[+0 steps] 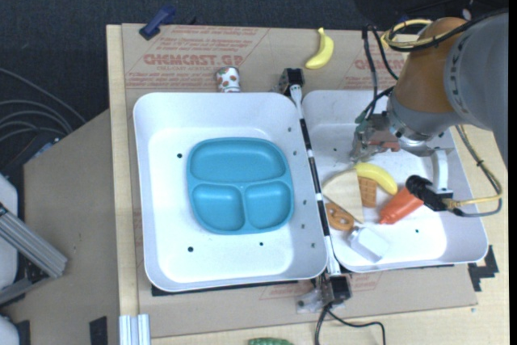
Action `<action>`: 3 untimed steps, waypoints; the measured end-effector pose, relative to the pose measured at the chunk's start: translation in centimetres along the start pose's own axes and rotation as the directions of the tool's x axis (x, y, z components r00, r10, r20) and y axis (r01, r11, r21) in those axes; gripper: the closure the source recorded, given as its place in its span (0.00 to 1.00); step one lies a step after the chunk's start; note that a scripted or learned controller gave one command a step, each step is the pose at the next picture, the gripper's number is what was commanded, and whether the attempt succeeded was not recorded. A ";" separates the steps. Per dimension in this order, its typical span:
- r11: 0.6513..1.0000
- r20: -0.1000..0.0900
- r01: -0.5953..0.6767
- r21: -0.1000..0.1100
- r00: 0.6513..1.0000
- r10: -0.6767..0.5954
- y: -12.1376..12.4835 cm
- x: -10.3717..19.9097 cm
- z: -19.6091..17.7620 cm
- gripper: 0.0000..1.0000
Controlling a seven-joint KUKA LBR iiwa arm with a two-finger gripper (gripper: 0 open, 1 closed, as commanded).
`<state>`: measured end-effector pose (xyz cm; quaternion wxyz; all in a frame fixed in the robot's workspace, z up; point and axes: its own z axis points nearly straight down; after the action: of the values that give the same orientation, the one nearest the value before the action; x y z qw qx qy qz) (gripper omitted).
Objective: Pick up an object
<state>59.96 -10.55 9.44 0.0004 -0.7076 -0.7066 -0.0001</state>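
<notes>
Hovering just above the banana (377,176) in the right bin (464,246), gripper (373,143) opening impossible to tell, gripping nothing visible

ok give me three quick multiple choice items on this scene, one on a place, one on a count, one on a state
1. Where does the blue tray lie?
A. in the left bin
B. in the right bin
C. on the bench behind the bins

2. How many bananas show?
A. one
B. two
C. four

3. How does the gripper stand?
A. low over the right bin
B. over the blue tray
C. out past the bench on the floor

Key:
1 A, the tray sits mid-floor of the left bin.
2 B, one banana lies in the right bin, and another lies on the bench behind the bins.
3 A, the gripper is at the right bin's back half, just above the banana there.
</notes>
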 end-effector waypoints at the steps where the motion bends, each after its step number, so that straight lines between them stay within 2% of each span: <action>1: 1.000 0.000 0.000 0.000 1.000 0.000 0.0 0.0 0.0 0.00; 2: 1.000 0.001 0.002 -0.001 1.000 -0.002 6.7 0.3 1.0 0.00; 3: 1.000 0.002 0.003 -0.003 1.000 -0.003 6.8 0.3 -0.1 1.00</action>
<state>66.73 -10.28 9.53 -0.0015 -0.7065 -0.7077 -0.0004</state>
